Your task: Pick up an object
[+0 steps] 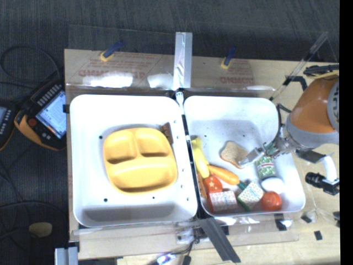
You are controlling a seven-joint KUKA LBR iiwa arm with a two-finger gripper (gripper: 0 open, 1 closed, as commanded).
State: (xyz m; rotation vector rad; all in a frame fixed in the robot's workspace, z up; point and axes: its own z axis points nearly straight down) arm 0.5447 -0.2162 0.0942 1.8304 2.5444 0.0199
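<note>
Dark carpet surrounds bench bearing white bins.

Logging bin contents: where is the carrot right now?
The carrot lies in the right bin, between the banana and the bread slice.

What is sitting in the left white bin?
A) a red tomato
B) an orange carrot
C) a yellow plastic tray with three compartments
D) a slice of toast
C: the yellow plastic tray with three compartments lies alone in the left white bin, while the toast slice, red tomato and orange carrot are all in the right white bin.
</note>
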